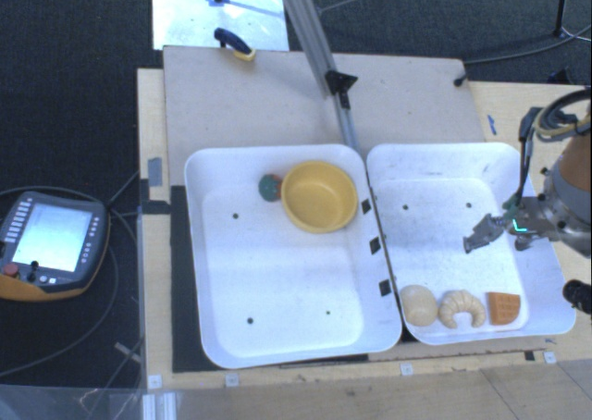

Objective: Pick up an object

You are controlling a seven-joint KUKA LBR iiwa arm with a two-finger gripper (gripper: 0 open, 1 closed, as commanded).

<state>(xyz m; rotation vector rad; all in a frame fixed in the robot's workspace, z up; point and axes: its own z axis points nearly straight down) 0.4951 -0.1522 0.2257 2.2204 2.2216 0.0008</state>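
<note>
gripper [483, 235] over right bin [435, 161], looks empty, finger gap prob too blurry to call, croissant [462, 308] below it, well apart

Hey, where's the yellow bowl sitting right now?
The yellow bowl sits in the left bin, near its top right corner, with a small dark green ball touching its left side.
</note>
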